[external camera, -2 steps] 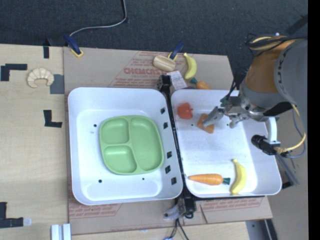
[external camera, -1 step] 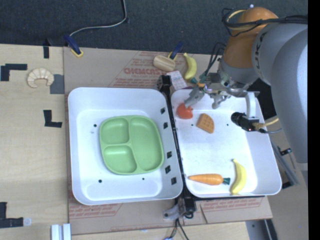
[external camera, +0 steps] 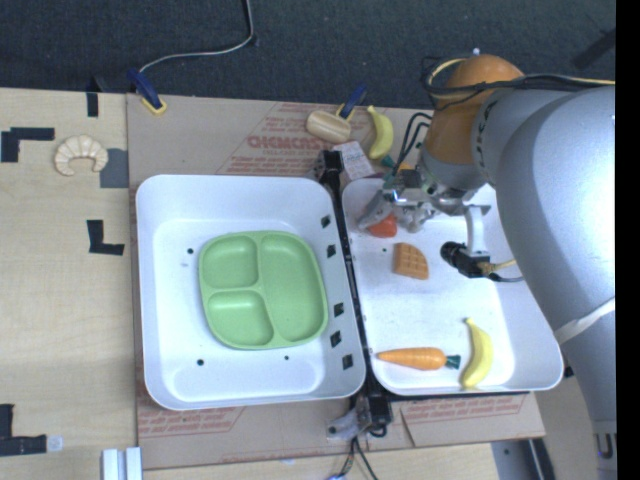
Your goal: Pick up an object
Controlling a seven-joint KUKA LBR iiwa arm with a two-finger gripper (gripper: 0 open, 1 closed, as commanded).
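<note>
My gripper [external camera: 390, 216] is low in the far left corner of the right bin [external camera: 520, 313], with its fingers spread open. A small red object [external camera: 383, 229] lies just under and between the fingertips; it is not lifted. A brown waffle piece [external camera: 410, 261] rests a little nearer, to the right of the red object. At the bin's near edge lie an orange carrot [external camera: 410, 358] and a yellow banana [external camera: 478, 354]. The arm's grey body and orange band [external camera: 470, 108] cover the bin's far right part.
The left bin [external camera: 165, 268] holds a green divided plate [external camera: 264, 289]. Beyond the bins on the cardboard sit a tan bread-like piece [external camera: 328, 125] and a second banana [external camera: 380, 133]. A croissant [external camera: 80, 155] lies far left on the bench. A black divider [external camera: 342, 268] separates the bins.
</note>
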